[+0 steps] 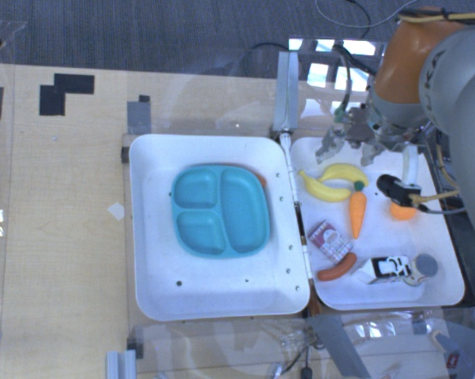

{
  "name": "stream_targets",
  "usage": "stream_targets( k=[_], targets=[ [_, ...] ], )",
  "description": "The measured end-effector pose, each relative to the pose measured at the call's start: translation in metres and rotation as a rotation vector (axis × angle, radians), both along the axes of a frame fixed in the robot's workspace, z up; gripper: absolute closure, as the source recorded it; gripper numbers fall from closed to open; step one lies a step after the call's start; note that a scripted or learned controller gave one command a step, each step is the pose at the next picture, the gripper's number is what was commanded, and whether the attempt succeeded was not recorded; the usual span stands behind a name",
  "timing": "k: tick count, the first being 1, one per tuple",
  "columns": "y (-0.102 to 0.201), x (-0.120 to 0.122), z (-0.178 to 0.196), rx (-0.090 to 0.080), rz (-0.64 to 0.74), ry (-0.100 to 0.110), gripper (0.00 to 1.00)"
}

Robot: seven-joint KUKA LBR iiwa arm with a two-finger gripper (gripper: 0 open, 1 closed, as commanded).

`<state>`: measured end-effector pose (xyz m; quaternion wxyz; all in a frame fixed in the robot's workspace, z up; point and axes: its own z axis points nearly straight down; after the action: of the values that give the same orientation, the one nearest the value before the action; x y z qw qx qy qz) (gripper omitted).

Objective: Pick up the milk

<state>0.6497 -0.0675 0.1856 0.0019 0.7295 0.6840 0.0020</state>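
Camera view: the milk (pixel 391 268) is at the near end of the right bin (pixel 446 292), towards its right corner. It is a small white carton with black markings, lying on its side, grey cap (pixel 425 265) pointing right. Just left of it lies a brown sausage (pixel 337 268), slanted, close to the carton; can't tell if they touch. Just beyond the sausage is a small red-and-white packet (pixel 330 240), close to the wall between the bins. Mid-bin, a carrot (pixel 357 212) lies lengthwise, green top at the far end, right up against the banana (pixel 332 186), which lies crosswise. An orange item (pixel 402 210) sits near the right wall, partly hidden, can't identify it. The left bin (pixel 143 235) holds a blue divided plate (pixel 222 210), roughly centred. The gripper (pixel 349 148) hangs over the far end of the right bin, just beyond the banana and well apart from the milk. Its fingers (pixel 330 144) are spread wide with nothing between them. The orange band (pixel 407 50) of the arm is behind it at far right.
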Motion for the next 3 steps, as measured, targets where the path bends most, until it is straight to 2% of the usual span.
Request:
stream_targets(
  k=[1, 2, 3],
  targets=[
    [-0.039, -0.036, -0.026, 0.0, -0.033, 0.004, 0.0],
    [-0.051, -0.114, -0.075, -0.001, 0.231, 0.001, 0.0],
    [-0.136, -0.146, -0.089, -0.008, 0.159, -0.025, 0.0]
  ],
)
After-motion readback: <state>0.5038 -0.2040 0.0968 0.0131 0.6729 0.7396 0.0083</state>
